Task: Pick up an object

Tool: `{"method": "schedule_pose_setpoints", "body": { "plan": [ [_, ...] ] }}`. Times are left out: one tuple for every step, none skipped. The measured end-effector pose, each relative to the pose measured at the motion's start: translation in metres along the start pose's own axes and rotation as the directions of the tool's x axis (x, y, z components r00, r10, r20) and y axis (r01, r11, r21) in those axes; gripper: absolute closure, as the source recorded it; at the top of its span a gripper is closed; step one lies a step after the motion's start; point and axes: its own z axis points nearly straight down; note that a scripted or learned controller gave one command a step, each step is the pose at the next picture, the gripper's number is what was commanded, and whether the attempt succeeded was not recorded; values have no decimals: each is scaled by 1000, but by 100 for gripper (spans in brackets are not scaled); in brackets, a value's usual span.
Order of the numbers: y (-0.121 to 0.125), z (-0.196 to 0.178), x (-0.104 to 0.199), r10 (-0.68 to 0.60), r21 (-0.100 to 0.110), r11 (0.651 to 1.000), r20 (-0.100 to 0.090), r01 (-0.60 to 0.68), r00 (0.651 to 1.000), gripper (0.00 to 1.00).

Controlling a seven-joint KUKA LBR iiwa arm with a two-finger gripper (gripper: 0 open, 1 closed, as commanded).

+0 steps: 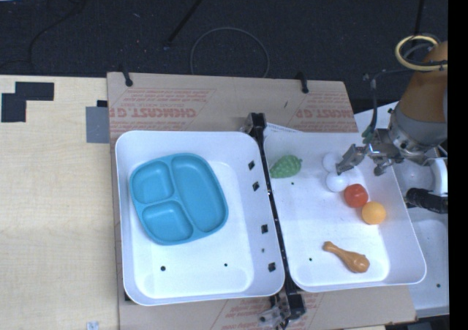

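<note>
Gripper [361, 159] at the upper right of the frame, over the far edge of the right bin [409, 266], fingers spread apart and gripping nothing. Nearest object: a white ball [336, 181], just below and slightly left of the fingertips, close beneath the left finger. Next outward, a red ball [356, 195] just to the lower right of the white one, then an orange ball [373, 213] beside it, further toward lower right. Round things all, so no long axis to line up on. A green leafy piece [285, 167] well to the left, near the divider. A tan drumstick-shaped toy [346, 256] well apart at lower centre of the same bin, long axis running upper left to lower right. Left bin [183, 285] across the divider, holding a blue compartment plate [178, 197]. Likely pick, judging by nearness: the white ball, calling for a short drop down and left.
</note>
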Motion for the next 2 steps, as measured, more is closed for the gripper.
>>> {"method": "schedule_pose_setpoints", "body": {
  "plan": [
    [-3, 48, -7, 0, -1, 1000, 0, 0, 1000, 0],
    [-2, 34, -8, 0, -4, 1000, 1, 0, 1000, 100]
  ]
}}
